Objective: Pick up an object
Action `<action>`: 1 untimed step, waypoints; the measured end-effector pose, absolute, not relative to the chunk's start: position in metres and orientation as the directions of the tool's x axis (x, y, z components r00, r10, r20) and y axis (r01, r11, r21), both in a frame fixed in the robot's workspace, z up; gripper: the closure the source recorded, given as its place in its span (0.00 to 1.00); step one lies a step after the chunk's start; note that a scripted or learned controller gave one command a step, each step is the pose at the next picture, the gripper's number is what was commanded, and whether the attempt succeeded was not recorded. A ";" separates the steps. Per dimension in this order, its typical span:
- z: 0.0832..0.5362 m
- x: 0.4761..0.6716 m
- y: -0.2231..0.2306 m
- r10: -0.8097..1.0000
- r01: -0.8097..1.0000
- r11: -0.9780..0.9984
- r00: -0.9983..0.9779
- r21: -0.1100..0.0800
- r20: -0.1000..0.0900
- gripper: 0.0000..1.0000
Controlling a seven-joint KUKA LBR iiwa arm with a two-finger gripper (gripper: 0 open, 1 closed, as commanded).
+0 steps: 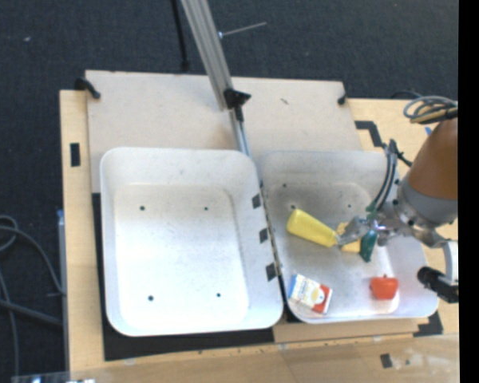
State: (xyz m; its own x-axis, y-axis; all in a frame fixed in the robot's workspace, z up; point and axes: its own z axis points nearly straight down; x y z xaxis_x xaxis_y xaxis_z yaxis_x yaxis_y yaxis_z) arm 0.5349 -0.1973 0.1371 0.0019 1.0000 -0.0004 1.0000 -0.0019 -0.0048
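A red-and-white carton (310,294) and an orange object (384,287) are seen at the right bin's (319,174) near edge; print illegible. Further back, the gripper (359,236) touches the yellow object (310,227); grip state cannot be told.

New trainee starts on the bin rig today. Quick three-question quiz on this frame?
1. True or false: the yellow object lies in the left bin.
2. Which lies nearest the right bin's front-left corner? A) orange-red object B) red and white carton C) the yellow object
3. Fill in: the gripper is down beside the ___ object's right end.

Key: 1 false, it lies in the right bin; 2 B; 3 yellow.
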 end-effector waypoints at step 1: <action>0.120 0.540 -0.199 1.000 1.000 -0.001 0.001 0.017 -0.006 0.00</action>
